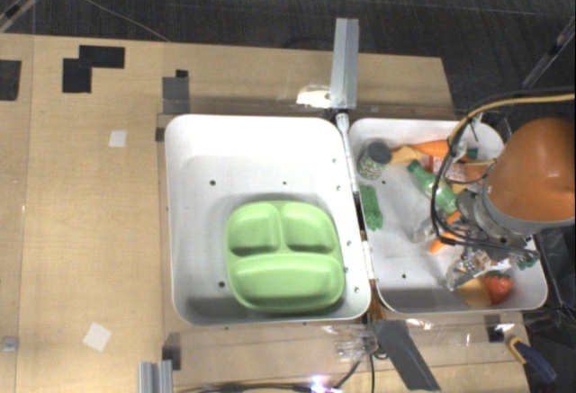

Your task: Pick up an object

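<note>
Red object (499, 287) in right bin (396, 283) beside jaws; jaws' state unclear.

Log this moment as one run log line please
arm: over right bin | gripper: low among toys | green tray: left bin

robot lab, bench (81, 229), paired bins (193, 202)

Green divided tray (284, 254) in left bin (193, 202); right bin (396, 279) — small clutter under the arm (531, 180)
</note>
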Robot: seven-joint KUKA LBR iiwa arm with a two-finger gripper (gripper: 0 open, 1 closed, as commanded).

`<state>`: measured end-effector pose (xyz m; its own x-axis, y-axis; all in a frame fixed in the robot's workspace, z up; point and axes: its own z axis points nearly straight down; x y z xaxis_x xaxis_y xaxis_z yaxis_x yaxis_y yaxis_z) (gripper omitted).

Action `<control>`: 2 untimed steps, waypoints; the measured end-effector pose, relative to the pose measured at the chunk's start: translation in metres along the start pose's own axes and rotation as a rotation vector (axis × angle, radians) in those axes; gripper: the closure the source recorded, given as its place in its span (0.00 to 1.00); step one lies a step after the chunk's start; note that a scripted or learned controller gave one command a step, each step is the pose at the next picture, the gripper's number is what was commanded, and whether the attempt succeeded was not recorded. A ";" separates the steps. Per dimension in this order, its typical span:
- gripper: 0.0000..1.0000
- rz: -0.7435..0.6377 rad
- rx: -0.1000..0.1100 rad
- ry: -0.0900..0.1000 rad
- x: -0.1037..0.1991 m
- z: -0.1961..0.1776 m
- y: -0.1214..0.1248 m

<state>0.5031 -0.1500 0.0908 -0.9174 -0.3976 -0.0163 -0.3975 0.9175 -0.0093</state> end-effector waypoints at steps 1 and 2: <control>0.00 -0.117 0.002 -0.001 -0.040 0.000 0.036; 0.00 -0.030 -0.002 0.002 -0.109 0.003 0.000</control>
<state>0.6027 -0.1068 0.0894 -0.9049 -0.4253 -0.0137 -0.4253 0.9050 -0.0073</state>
